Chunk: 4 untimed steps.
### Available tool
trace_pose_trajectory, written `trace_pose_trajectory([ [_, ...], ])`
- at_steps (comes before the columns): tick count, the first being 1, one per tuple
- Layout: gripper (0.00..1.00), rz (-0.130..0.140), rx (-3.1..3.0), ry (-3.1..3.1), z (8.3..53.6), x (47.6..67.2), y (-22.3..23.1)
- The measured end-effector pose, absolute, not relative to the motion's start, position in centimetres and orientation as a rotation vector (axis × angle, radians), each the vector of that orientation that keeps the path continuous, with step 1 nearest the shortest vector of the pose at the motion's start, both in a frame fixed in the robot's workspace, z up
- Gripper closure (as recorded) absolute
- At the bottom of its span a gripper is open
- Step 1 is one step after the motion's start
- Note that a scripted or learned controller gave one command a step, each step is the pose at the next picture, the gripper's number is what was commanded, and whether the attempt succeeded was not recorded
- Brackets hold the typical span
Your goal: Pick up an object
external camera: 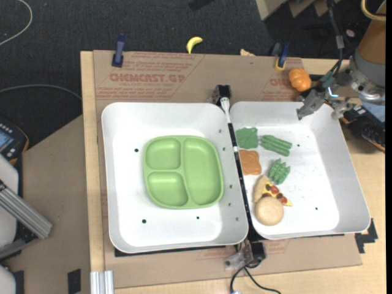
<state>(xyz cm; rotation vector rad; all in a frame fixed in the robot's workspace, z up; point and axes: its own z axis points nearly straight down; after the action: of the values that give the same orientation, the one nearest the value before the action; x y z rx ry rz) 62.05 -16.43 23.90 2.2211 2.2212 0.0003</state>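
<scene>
I've got the arm (367, 60) reaching in from the right, and its claw (323, 103) hangs over the far edge of the right bin (331, 182), near that bin's far right corner. I can see one dark finger (309, 105) angled down toward the bin floor, but I cannot tell whether the claw is wide or narrow; I see nothing between the fingers. The toy food sits along the right bin's left side: three green pieces (247, 138), (275, 144), (279, 171), an orange block (250, 162), a pizza slice (273, 192) and a round bun (269, 211) toward the near edge. In the left bin (122, 164) lies a green divided plate (183, 171). On the worktop's (153, 75) far right, an orange ball (299, 79).
</scene>
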Motion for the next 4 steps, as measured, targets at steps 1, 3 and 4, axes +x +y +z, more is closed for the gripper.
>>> trace_pose_trajectory([
  [1, 0.0, 0.004, 2.216, 2.23, 27.4, 58.1, -9.9],
  [3, 0.0, -0.01, 2.231, 2.226, 19.0, 49.1, -7.2],
  [4, 0.0, -0.002, 2.219, 2.232, 18.4, 47.8, -0.9],
])
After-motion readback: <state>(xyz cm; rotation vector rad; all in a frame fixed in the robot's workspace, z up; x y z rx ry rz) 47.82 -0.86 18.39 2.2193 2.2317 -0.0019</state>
